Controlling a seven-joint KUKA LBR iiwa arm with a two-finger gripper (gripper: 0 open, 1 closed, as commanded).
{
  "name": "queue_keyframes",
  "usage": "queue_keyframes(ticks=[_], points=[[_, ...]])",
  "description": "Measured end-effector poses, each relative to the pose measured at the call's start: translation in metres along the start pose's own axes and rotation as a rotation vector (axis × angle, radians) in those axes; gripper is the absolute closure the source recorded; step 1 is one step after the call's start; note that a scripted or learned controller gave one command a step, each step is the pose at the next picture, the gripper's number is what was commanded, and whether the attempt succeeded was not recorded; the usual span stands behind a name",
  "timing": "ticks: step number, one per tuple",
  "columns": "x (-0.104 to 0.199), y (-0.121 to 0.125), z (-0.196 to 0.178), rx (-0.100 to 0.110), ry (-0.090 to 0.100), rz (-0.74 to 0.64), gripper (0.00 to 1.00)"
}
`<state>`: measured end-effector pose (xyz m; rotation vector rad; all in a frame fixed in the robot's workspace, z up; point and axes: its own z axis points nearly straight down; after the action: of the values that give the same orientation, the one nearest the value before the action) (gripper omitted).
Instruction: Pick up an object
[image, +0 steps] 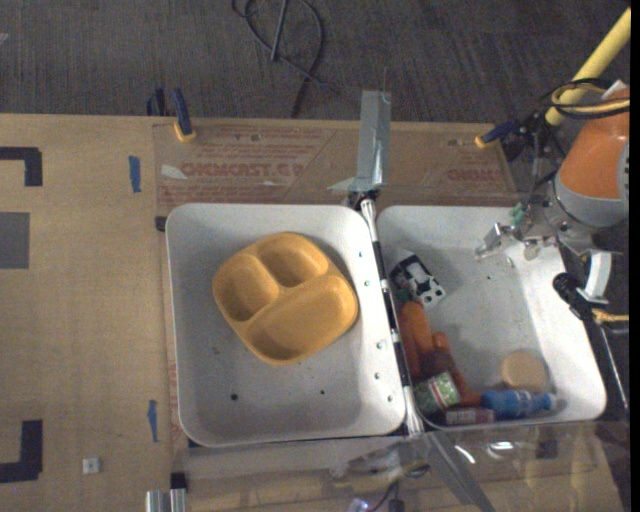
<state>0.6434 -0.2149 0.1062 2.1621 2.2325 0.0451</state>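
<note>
Two shallow white bins are sitting side by side on the counter (80, 330), the left bin (190, 400) and the right bin (590, 395) meeting along a shared divider

Left bin is carrying a yellow divided tray (285, 297), three compartments, lying slightly turned, roughly at the bin's middle and apart from all four walls

Right bin is holding the loose objects, mostly crowding its left wall and near edge:
- a small black-and-white item (417, 278) is lying near the left wall, toward the far half
- an orange-red bottle (415, 330) is lying along the left wall just nearer than that, with another reddish piece (445, 362) beside it; the two are possibly touching, the view is too soft to say
- a green-labelled can (437, 391) is sitting at the near left corner
- a blue bottle (518, 403) is lying on its side along the near wall, just right of the can
- a round tan disc (523, 370) is resting just beyond the blue bottle

The arm is reaching in from the right, its orange band (595, 160) sitting above the right bin's far right corner. The claw (515, 235) is hanging over the far right part of the right bin, well apart from the cluster of objects. Whether the claw is apart or together, I cannot tell; nothing is showing in it
</note>
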Motion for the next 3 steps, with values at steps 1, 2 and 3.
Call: queue_keyframes(ticks=[1,2,3], points=[[-0.008,-0.069,-0.155,0.04,-0.002,0.132,0.0],[0.054,-0.033,-0.061,0.044,0.004,0.021,0.0],[0.004,-0.079,-0.129,0.041,-0.001,0.151,0.0]])
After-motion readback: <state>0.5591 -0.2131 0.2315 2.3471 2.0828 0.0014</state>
